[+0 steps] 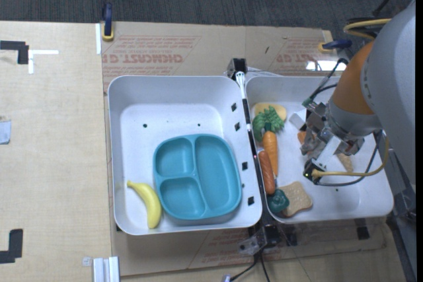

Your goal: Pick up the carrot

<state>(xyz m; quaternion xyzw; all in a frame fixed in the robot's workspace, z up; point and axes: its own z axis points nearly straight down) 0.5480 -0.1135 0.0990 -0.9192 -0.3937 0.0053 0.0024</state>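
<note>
Camera view leaves the fingers' (316, 154) spread unclear, poised just right of the carrot (269, 145)

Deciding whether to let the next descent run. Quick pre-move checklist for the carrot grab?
1. Carrot visible in the right bin, by its left wall: ok.
2. Carrot free of neighbours: not ok. Its leafy top lies against a yellow piece, and a sausage lies along its left side.
3. Pincer over the carrot: not ok, it sits to the carrot's right, nearer mid-bin.
4. Pincer holding nothing: cannot tell, the wrist hides it.
5. Cable looping beside the pincer clear of the items: ok, it hangs over bare bin floor.
6. Toast and green piece out of the path: ok, both lie below the carrot's tip.
</note>
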